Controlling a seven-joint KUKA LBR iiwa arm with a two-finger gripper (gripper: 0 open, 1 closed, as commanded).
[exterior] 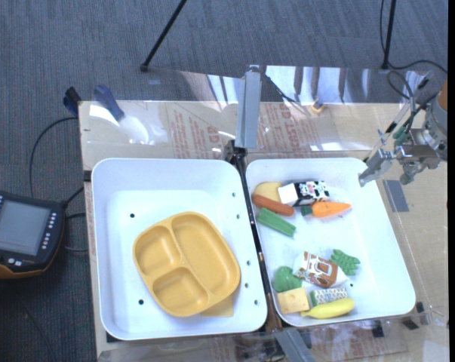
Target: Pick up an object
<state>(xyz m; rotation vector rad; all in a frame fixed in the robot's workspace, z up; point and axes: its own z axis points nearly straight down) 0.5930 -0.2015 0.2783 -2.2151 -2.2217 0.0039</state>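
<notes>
hand (378,163) hangs over right bin's (393,240) far right rim, nothing in it; spread or pressed together, can't tell. toys clustered mid-bin, carrot (331,210) nearest, so likely first target.

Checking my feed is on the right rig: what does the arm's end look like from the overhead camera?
A grey metal tool with slim angled fingers, on a boxy silver-grey wrist block. Thin dark and green cables run along it towards the frame's right edge, where a sliver of orange band shows.

The arm (437,123) is cut off by the right edge, the gripper (393,161) is too small for its fingers to be judged, and the teach pendant (19,232) is clipped at the left edge.
</notes>
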